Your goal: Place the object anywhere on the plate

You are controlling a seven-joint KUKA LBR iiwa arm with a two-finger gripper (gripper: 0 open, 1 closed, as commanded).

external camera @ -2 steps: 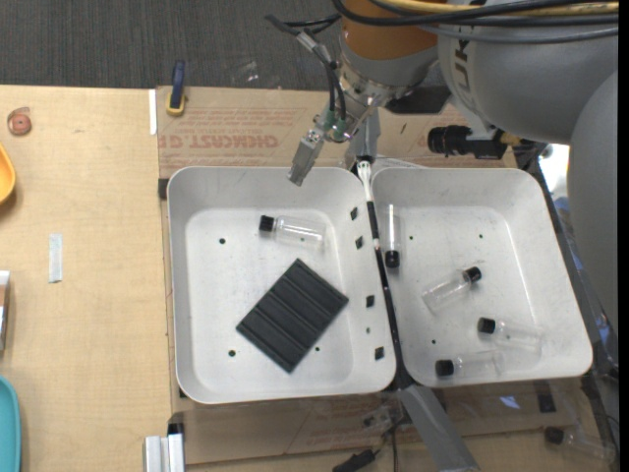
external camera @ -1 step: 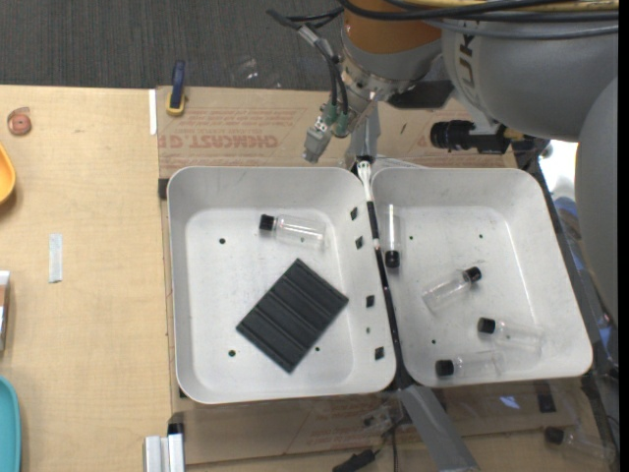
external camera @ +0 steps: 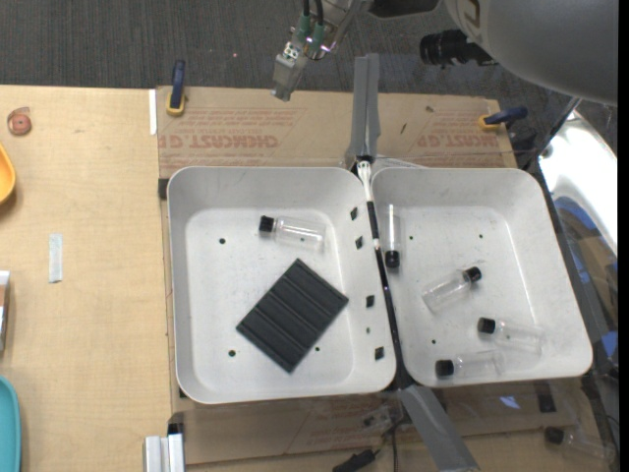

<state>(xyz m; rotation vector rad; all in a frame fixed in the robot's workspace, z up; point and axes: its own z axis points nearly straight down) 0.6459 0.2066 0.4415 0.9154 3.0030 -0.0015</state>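
Camera view: gripper (external camera: pixel 286 79) hangs high above the bench, beyond the left bin's (external camera: pixel 197 362) far wall; whether it is clenched or released cannot be told.

A capped vial (external camera: pixel 289 229) lies in that bin just behind the dark ribbed plate (external camera: pixel 293 315), long axis pointing across the bin. From the gripper, the vial sits nearly straight toward the camera and down, the plate beyond it; four more vials lie in the right bin.

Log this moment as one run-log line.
gripper: raised beyond the bins, nothing seen held | plate: left bin, bare | one vial beside plate | four vials, right bin
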